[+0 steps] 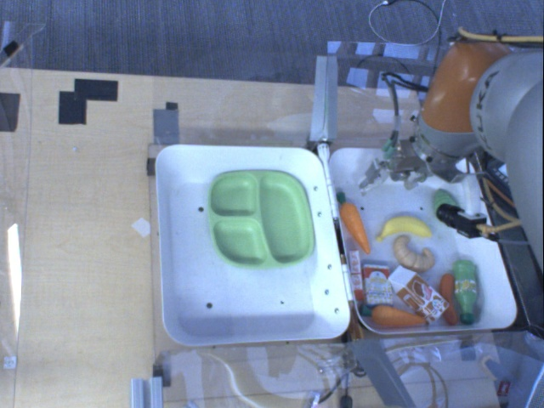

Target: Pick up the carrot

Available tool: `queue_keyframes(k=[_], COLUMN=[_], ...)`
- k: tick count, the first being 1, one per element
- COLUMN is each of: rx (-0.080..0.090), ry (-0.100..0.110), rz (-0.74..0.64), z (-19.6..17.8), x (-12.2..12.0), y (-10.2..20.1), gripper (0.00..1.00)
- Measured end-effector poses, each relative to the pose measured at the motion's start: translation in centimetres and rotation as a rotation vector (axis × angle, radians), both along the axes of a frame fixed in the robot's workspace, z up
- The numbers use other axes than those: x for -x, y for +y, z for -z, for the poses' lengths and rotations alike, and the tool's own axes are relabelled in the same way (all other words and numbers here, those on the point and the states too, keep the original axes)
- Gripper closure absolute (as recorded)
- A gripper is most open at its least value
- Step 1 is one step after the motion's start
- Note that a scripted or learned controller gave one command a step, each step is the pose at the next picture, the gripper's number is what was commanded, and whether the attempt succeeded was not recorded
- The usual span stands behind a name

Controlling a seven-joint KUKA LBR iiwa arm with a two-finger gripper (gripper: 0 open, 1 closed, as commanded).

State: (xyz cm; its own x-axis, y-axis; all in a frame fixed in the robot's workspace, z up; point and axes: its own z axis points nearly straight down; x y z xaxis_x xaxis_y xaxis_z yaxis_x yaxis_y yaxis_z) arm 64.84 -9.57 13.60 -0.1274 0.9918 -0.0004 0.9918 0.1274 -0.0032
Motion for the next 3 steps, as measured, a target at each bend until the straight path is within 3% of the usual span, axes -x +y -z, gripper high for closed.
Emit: queue_keyframes(k=[1,2,3], rx=[0.002,0.002,0.002], ry=[0.015,0.002,0.002], rz=[-0.046,-0.050,-0.050], z=[5.0,3.6,3.6], x=[-0.8,-1.2,-1.2], y=[0.4,0.5,0.5], gripper=[0.00,1.00,0.00])
